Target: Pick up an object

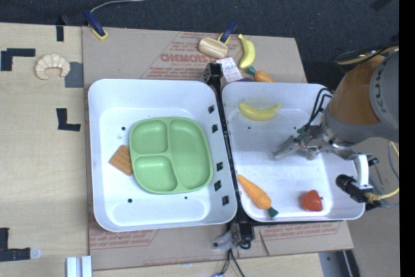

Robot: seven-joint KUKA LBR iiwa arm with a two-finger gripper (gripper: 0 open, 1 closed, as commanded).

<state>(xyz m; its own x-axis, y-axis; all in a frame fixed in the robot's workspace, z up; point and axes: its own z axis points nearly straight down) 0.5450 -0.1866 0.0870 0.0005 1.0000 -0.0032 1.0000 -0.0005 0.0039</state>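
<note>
Two bins: white and shallow, side by side on the bench, left bin [104,139] and right bin [285,95].
Left bin: a green divided plate [172,154] lies in the middle, with an orange-brown wedge [122,159] tucked against its left edge.
Right bin: a yellow banana [259,111] near the far wall, a carrot [254,192] by the near-left corner, a red pepper [312,201] near the front right.
Gripper [280,152]: low over the middle of the right bin, fingers narrowly apart with nothing between them (banana, carrot and pepper all lie apart from it).
Arm [363,104]: reaches in from the right.
Behind the bins: a second banana [246,52], a bread roll [213,47].
Bench, far left: a croissant [52,66].
</note>
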